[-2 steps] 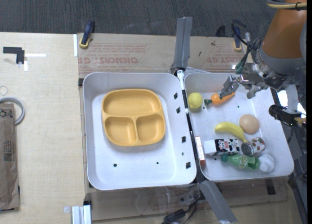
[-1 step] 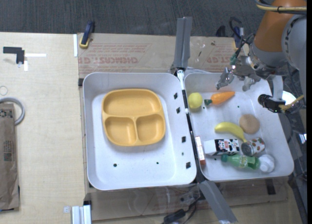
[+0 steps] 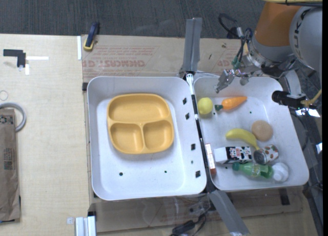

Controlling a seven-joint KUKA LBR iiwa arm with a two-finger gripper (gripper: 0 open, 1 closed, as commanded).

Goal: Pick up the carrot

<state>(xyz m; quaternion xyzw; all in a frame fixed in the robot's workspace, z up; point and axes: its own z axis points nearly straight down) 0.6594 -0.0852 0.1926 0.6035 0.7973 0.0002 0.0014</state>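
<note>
**Pincer above the carrot, descent pending**

At frame left, bare counter (image 3: 41,127). Left of centre, left bin (image 3: 97,142) with a yellow divided plate (image 3: 139,123). Past the divider, right bin (image 3: 297,153): lemon (image 3: 205,106) at its upper left, then the carrot (image 3: 233,102) lying just beside it, tip pointing up and right, leafy end toward the lemon. Lower down, banana (image 3: 242,136) and a cluster of small items. Above the carrot, pincer (image 3: 225,81), hanging apart from it; gap impossible to judge from here. Best approach, probably: centre over the carrot's thick middle, straddle across its width, stay clear of the lemon, descend straight.
</note>
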